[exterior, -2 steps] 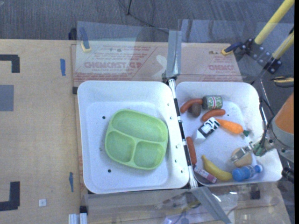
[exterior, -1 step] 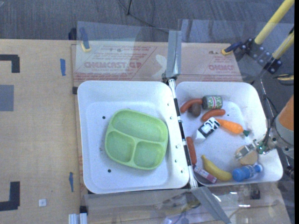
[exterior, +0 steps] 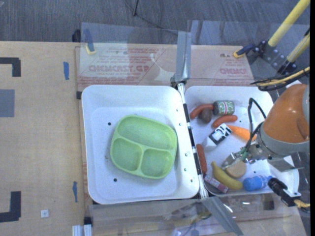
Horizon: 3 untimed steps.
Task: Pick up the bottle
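Wooden bench, two white bins

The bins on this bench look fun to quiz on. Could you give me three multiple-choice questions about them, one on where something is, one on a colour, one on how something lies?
1. Where is the green divided plate?
A. In the left bin
B. In the right bin
C. On the wooden bench

2. What colour is the small toy beside the banana?
A. Red
B. Blue
C. Black

3. How does the bottle lie?
A. Standing upright
B. Held up by the gripper
C. On its side

Answers:
1 A: the plate sits in the left bin.
2 B: the toy at the banana's end is blue.
3 C: the bottle lies flat at the right bin's far end, away from the gripper.
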### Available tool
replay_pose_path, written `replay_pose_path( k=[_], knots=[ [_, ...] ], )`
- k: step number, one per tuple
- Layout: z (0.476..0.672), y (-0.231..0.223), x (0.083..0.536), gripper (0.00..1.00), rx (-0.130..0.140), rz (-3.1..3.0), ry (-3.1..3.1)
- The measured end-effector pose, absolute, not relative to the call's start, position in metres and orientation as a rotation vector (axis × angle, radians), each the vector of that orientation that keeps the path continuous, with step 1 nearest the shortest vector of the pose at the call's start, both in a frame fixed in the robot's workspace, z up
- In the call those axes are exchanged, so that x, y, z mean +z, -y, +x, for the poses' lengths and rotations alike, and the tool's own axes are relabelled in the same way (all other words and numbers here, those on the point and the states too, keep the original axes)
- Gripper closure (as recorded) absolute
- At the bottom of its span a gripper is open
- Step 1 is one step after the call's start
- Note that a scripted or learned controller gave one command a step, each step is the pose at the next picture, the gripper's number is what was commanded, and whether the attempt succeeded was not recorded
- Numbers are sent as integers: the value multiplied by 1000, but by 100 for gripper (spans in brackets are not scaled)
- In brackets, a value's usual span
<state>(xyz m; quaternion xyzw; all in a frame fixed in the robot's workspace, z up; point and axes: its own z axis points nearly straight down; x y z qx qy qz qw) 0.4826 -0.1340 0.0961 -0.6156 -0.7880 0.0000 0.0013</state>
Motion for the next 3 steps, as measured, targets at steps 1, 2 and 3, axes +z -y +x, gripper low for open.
replay_pose_path(
  k=[1,2,3],
  knots=[
    [483,219,87,100,-14,-1972,2443],
    [482,155,87,100,-6,-1996,2431],
    [481,156,86,0,-4,-1998,2430]
  ],
)
